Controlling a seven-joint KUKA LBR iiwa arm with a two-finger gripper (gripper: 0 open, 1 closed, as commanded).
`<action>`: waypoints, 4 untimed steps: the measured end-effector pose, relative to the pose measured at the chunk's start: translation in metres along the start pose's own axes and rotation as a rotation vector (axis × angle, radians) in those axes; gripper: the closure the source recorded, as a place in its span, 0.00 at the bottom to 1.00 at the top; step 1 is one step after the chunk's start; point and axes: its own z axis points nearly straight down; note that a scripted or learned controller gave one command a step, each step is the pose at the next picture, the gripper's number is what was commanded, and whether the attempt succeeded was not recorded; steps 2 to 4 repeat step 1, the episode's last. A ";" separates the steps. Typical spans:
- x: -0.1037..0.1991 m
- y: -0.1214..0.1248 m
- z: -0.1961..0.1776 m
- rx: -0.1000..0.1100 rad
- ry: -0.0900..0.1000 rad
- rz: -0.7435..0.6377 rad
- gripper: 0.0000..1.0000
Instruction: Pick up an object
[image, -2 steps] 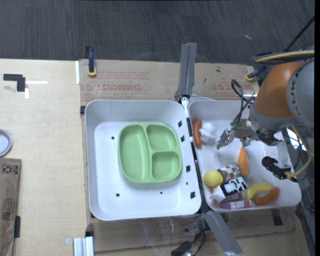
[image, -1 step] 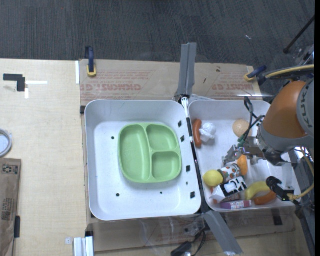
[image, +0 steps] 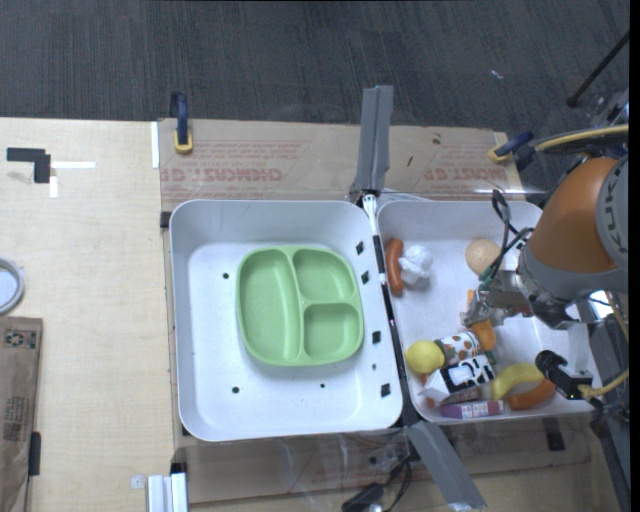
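In the right bin (image: 440, 215), at the right of the frame, the gripper (image: 484, 318) hangs low over an orange piece (image: 483, 336), just beside a lemon (image: 425, 355) and a banana (image: 516, 379). I cannot tell how it stands for grasping. The orange piece looks small, light and probably smooth, so it may slip; I would take it across its narrow sides.

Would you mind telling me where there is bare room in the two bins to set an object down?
The left bin has a bare floor strip all around the green divided plate, widest along its near edge. The right bin is crowded near the gripper, around the lemon and banana.
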 end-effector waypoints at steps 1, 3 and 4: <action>0.085 0.050 -0.091 -0.001 -0.002 -0.053 1.00; 0.085 0.050 -0.091 -0.001 -0.002 -0.053 1.00; 0.085 0.050 -0.091 -0.001 -0.002 -0.053 1.00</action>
